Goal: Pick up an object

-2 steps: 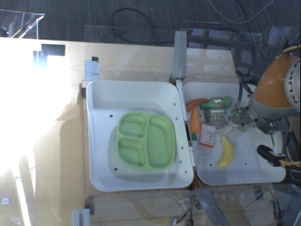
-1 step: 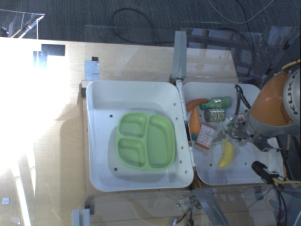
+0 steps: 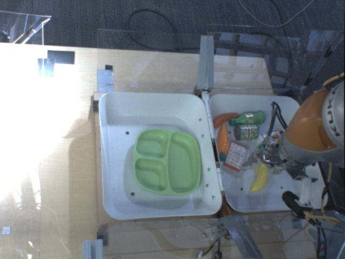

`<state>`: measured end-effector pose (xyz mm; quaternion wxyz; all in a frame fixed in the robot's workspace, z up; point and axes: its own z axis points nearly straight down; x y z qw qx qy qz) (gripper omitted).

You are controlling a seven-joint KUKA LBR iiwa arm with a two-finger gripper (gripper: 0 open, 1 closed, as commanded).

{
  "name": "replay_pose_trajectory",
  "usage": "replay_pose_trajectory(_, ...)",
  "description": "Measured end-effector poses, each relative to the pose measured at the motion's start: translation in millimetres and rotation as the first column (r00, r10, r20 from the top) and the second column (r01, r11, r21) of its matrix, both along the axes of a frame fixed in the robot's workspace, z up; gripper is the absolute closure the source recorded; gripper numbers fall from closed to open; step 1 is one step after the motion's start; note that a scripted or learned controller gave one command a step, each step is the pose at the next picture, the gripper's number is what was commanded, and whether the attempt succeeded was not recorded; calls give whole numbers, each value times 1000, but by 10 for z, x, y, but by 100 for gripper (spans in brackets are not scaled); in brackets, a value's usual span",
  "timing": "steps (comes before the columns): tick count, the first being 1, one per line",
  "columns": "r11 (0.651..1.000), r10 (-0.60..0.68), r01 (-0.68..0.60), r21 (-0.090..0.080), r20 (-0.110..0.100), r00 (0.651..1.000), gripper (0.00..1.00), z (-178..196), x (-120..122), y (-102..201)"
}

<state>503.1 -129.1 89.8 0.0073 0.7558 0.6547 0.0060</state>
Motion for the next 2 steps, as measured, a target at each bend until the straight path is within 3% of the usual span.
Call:
replay_pose_trajectory(1,1000,4,-4,1,9,1000,100,126,39,13)
replay_pose_trajectory(2,971,-237,237,4,-12,971,100,1195,-139,347)
